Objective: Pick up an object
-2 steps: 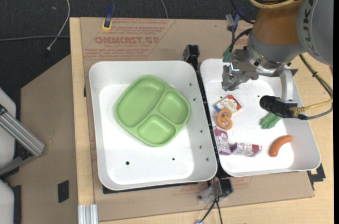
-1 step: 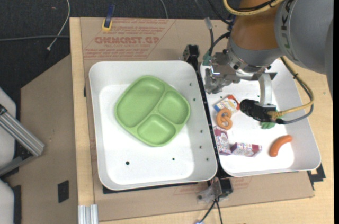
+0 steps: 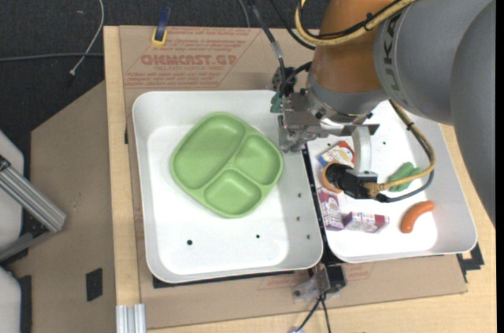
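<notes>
gripper (image 3: 293, 136) hovering at the green plate (image 3: 227, 164) edge, can't tell its state, still needs to drop and grab

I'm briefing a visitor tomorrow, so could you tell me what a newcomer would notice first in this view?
The green plate, with three compartments, lies alone in the left bin. The grey arm with its orange band comes in from the right, over the seam between the bins. Small items lie in the right bin, among them an orange carrot near its front corner.
</notes>
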You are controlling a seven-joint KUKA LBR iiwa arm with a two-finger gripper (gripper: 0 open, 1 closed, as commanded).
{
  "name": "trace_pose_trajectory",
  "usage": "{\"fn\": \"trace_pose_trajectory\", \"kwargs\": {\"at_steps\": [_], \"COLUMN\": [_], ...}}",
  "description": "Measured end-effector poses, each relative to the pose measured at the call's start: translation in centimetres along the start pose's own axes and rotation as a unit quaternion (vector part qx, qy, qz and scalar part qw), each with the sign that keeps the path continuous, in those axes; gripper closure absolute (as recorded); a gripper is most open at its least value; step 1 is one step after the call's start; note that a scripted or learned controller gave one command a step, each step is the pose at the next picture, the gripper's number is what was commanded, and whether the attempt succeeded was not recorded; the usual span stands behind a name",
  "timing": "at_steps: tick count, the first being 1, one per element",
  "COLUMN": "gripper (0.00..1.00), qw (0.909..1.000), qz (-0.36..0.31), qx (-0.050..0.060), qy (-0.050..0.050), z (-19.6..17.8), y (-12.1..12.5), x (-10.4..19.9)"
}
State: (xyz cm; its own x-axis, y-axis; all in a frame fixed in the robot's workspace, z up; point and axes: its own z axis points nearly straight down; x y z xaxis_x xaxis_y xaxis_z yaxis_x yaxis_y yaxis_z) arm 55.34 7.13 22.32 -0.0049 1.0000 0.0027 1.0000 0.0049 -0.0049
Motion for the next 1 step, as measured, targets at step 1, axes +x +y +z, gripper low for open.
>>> {"fn": "trace_pose_trajectory", "kwargs": {"at_steps": [1], "gripper": [0.0], "qw": [1.0], "qz": [0.002], "qx": [-0.001], "qy": [-0.001], "z": [-0.08], "y": [0.07], "x": [-0.29]}}
